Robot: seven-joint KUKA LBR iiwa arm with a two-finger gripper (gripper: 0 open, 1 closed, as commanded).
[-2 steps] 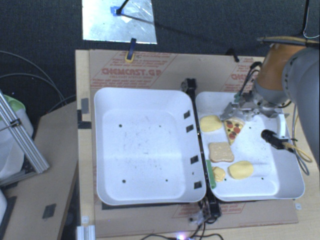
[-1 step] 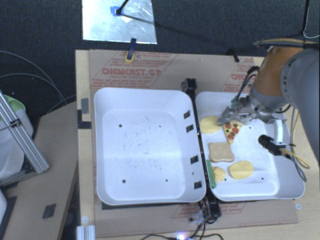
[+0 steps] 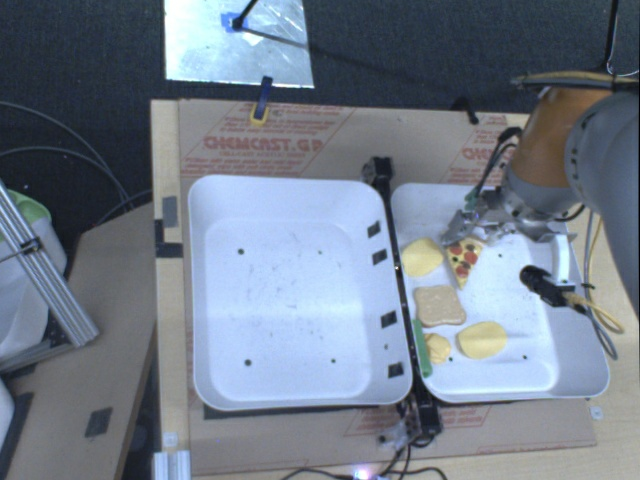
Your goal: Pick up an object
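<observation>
four toy food pieces and a smaller yellow bit lie in the right bin (image 3: 575, 373); the pizza slice (image 3: 463, 259) sits toward 12 o'clock of that group, just beside the yellow lump (image 3: 422, 258) at its 9 o'clock, with the toast slice (image 3: 439, 306) at its 7 o'clock. gripper (image 3: 470, 226) is at the slice's upper end, apparently touching; how far open it is, cannot tell, and no object is visibly held. slice judged light, stiff plastic, thin, likely slick; best pinched across its wide crust end. long axis runs roughly 12 to 6, wide end up, tip pointing toward 6–7 o'clock.
</observation>
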